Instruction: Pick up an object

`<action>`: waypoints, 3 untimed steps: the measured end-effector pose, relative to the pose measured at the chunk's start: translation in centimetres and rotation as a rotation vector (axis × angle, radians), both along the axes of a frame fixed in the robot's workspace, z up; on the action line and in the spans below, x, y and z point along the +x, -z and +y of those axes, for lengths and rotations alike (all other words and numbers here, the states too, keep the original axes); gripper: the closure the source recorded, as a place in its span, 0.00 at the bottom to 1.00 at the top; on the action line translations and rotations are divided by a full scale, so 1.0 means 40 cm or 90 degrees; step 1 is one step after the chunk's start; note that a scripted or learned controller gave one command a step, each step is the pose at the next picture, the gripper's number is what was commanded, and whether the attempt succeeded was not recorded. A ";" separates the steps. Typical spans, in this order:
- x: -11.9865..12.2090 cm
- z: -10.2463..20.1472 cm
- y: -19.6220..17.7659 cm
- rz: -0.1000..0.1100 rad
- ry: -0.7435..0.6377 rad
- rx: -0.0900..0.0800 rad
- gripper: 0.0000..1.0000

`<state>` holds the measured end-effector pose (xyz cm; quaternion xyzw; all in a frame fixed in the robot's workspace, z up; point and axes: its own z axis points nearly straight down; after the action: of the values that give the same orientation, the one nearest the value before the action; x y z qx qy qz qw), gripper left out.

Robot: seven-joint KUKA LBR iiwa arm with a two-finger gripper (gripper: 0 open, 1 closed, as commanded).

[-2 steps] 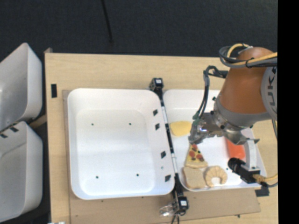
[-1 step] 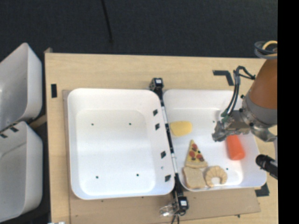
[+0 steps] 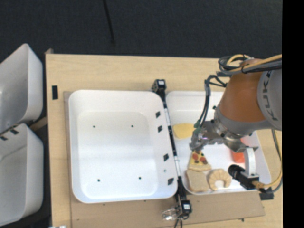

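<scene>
With the pincer [image 3: 199, 142], whose grip I cannot tell, hanging just at 12 o'clock of the pizza slice [image 3: 198, 161] in the right bin [image 3: 190, 99], a descent risks landing off-centre and shoving the slice into the toast [image 3: 196, 180] at its 6 o'clock.

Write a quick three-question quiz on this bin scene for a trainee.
1. True or false: the gripper hangs over the left bin.
2. Which item lies closest to the left bin? A) yellow piece B) red piece C) curled pastry
3. Name the item just below the pizza slice in the camera view.
Key: 1 false, it is over the right bin; 2 A; 3 the toast.
</scene>
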<state>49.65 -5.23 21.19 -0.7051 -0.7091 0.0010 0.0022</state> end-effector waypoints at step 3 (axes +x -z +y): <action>-0.017 0.268 -0.398 -0.003 -0.001 -0.001 1.00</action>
<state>48.97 5.48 37.11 -0.7045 -0.7097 -0.0001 0.0004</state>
